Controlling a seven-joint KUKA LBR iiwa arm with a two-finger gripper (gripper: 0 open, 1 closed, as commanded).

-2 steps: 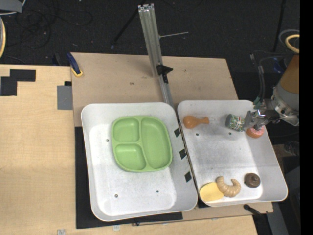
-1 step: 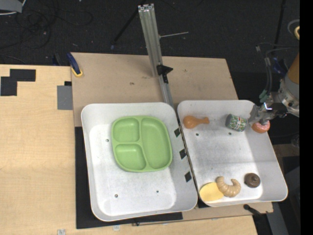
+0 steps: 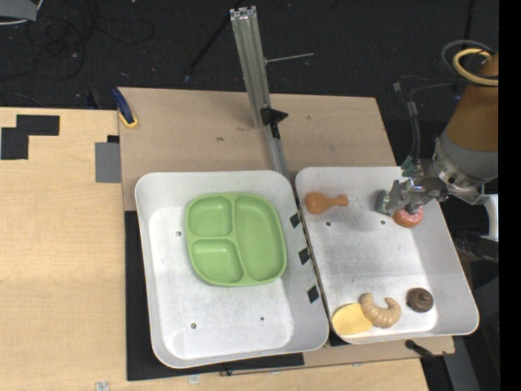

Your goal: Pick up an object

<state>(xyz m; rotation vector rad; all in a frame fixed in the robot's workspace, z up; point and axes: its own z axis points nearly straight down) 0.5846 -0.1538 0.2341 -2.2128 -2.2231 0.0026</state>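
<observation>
My gripper (image 3: 396,200) hangs low over the far right part of the right bin (image 3: 366,255). A small pink-red round item (image 3: 408,217) lies right under its tip, partly covered by it; whether it is gripped cannot be made out. An orange drumstick-shaped toy (image 3: 326,203) lies to the gripper's left in the same bin. Along the near edge of that bin lie a tan curled croissant-like toy (image 3: 381,309), a yellow piece (image 3: 350,321) touching it, and a dark brown doughnut (image 3: 420,300).
The left bin (image 3: 220,328) holds a green divided plate (image 3: 236,239). An upright aluminium post (image 3: 251,72) rises behind the seam between the bins. The arm's orange band (image 3: 476,116) stands at the right, above the bin's far corner.
</observation>
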